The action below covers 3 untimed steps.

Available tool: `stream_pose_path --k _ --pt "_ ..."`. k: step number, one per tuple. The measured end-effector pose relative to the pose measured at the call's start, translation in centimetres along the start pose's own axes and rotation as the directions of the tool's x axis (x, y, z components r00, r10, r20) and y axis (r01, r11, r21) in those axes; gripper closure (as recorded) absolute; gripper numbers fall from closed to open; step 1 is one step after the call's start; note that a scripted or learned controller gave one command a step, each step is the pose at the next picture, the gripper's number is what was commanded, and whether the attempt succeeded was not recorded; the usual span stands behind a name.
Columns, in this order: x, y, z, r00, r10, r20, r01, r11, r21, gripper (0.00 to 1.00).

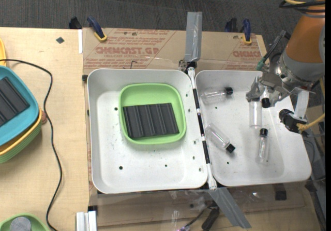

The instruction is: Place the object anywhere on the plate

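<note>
A green plate [152,117] carrying a dark ribbed insert [150,120] is seen in the left bin [103,162]. In the right bin [289,165], to the plate's right, three clear vials with black caps [217,92] [221,139] [263,145] are lying loose. The pincer [255,106] is positioned over that bin with a fourth vial [254,114] apparently pinched upright between its fingers.
</note>
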State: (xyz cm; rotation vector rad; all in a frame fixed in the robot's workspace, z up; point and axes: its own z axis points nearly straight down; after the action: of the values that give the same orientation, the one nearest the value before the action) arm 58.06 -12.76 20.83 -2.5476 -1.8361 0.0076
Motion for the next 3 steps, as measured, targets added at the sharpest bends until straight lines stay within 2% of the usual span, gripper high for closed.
stream_pose_path --k 1,2,3 --pt "0.0 0.0 0.0 1.000 0.000 0.000 0.000 1.000 -0.001 0.00" --pt "0.3 -2.8 -5.0 0.973 0.230 -0.001 -0.230 0.973 -0.002 0.00" --pt "-0.9 -2.9 -5.3 0.924 0.382 -0.001 -0.382 0.924 -0.001 0.00"
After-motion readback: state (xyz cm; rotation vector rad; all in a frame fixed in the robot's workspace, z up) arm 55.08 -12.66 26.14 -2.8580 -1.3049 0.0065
